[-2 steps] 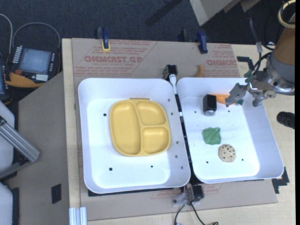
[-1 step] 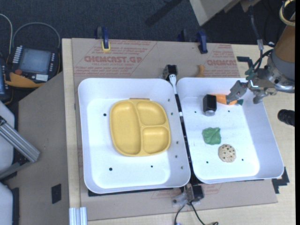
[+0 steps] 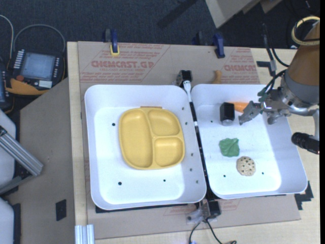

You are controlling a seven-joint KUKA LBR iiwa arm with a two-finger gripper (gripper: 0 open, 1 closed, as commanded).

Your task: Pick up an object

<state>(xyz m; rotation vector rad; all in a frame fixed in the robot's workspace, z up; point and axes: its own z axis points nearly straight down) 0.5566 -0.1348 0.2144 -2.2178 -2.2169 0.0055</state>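
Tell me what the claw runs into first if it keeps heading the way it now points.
The claw points left across the right bin, toward the orange piece and the black block. The orange piece looks nearest, then the block, though the claw's height above them is unclear from this single view.

Only readable thing is red print on the brown cardboard sheet (image 3: 152, 60) under the white bins: "CHEMCAST G.P", repeated at the right but cut off there.
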